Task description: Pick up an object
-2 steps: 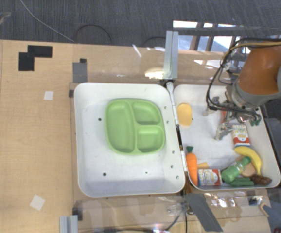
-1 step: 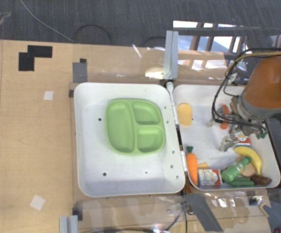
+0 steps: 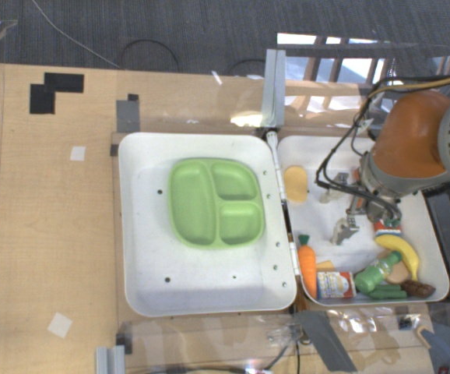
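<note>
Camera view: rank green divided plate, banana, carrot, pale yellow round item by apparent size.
1. Green divided plastic plate, left bin: far the largest.
2-3. Yellow banana and orange carrot: similar, no ranking; banana partly hidden.
4. Pale yellow round item: smallest.

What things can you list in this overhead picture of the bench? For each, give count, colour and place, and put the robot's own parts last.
Bins: two, white, side by side on the bench.
Divided plate: one, green, middle of the left bin.
Carrot: one, orange, right bin, by its left wall.
Banana: one, yellow, right bin, near its right side.
Bottle: one, green, right bin, near front.
Can: one, white label, right bin, front.
Round item: one, pale yellow, right bin, back left.
Arm: one, grey with orange band, over the right bin.
Gripper: one, metal, above the right bin's floor.
</note>
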`<act>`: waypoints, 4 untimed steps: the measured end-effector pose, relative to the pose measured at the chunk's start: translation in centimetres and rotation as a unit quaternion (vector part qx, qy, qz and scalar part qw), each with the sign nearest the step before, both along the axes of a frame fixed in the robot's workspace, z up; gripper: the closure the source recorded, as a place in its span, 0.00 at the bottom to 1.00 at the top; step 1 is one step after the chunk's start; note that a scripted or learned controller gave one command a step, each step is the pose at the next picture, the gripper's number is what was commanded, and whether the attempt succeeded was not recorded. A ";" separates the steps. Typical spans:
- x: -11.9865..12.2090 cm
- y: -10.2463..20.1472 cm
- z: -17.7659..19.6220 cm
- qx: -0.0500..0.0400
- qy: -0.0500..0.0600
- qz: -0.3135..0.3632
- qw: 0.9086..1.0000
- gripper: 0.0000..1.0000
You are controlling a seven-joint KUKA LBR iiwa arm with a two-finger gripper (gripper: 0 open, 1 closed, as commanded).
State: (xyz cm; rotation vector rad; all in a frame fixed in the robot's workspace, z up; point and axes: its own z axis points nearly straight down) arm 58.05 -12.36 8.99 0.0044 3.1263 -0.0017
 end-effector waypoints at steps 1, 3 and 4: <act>3.4 -5.4 6.1 -0.003 0.000 0.103 0.995 0.00; 0.8 -7.3 -0.1 -0.002 0.001 0.108 0.994 0.00; -1.5 -3.5 0.0 -0.001 0.000 0.068 0.998 0.00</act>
